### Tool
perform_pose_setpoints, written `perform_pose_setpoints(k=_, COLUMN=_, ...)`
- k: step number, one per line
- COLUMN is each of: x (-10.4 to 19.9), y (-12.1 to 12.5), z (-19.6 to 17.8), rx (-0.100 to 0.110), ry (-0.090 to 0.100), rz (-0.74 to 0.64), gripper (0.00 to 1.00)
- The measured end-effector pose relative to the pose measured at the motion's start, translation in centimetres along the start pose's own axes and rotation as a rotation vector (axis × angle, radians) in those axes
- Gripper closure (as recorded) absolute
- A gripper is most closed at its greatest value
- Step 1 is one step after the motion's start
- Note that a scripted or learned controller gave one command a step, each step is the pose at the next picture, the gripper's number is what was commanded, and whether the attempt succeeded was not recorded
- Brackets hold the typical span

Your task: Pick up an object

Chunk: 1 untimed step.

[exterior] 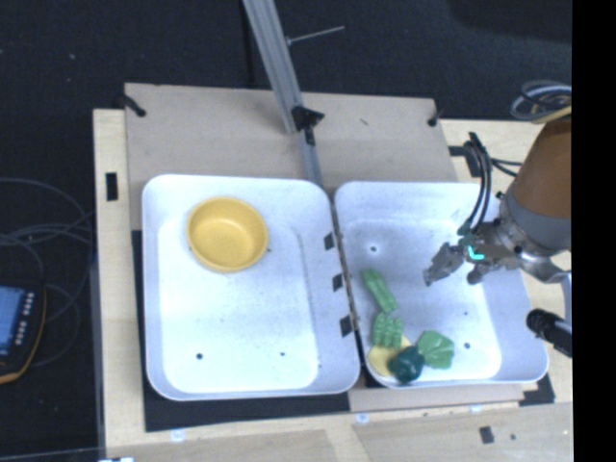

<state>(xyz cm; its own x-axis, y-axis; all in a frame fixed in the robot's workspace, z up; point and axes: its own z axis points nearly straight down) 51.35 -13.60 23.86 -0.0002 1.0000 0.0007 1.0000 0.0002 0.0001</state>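
Dark floor surrounds a pale tabletop on which two white bins are set side by side. A yellow bowl is seen in the left bin, toward its far-left corner. Small items are clustered at the near-left corner of the right bin: green pieces, a yellow piece, a dark teal lump. The hand is held over mid right bin, fingers parted, nothing between them, well apart from the cluster; likely positioned for a descent, though a shift toward the cluster is judged necessary.
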Motion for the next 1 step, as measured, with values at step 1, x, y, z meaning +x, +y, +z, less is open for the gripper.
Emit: perform_pose_setpoints(k=1, x=0.0, y=0.0, z=0.01, rx=0.0, ry=0.0, rz=0.0, gripper=0.0)
